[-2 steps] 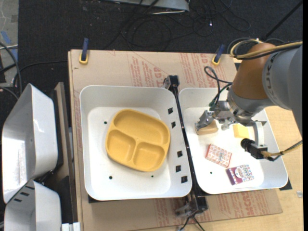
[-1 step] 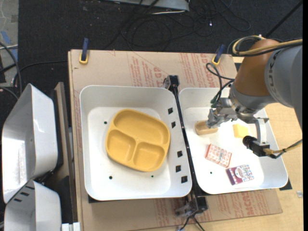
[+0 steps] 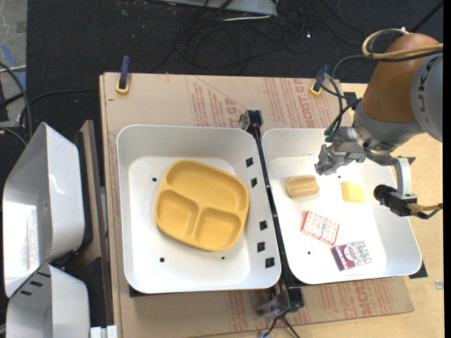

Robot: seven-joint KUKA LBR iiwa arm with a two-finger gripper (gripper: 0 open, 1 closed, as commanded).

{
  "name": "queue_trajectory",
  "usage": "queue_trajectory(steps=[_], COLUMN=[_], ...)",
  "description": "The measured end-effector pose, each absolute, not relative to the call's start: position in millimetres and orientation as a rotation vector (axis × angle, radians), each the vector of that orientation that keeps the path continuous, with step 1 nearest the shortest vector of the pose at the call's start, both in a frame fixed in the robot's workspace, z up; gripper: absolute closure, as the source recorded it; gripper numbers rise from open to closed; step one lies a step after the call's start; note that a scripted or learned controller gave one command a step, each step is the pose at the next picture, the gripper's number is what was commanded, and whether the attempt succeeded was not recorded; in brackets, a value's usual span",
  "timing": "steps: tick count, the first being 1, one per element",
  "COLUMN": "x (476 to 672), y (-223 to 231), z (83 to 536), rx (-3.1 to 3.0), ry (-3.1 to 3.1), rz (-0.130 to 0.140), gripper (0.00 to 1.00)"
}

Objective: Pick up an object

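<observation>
The gripper [image 3: 328, 162] hangs just beyond the bread roll [image 3: 301, 186], toward the table's far edge; whether it is clenched or released I cannot tell.

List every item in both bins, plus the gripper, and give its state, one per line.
Yellow divided plate: lying flat in the left bin, hollows up.
Bread roll: lying in the right bin, just below the gripper.
Yellow block: lying flat, untouched.
Red-patterned packet: lying flat.
Purple packet: lying flat.
Gripper: above the right bin, holding nothing visible.
</observation>
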State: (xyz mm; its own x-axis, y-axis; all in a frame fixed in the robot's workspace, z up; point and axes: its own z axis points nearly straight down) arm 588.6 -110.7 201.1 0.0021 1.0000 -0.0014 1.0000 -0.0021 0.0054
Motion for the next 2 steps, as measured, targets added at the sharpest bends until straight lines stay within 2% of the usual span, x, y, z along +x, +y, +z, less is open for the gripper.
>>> queue_trajectory(steps=[1,2], x=[599.7,600.5], y=[-113.3,-113.4], z=[257.5,273.0], rx=[2.212,2.215], ry=[2.222,2.224], rz=[0.006,0.002], gripper=[1.0,1.0])
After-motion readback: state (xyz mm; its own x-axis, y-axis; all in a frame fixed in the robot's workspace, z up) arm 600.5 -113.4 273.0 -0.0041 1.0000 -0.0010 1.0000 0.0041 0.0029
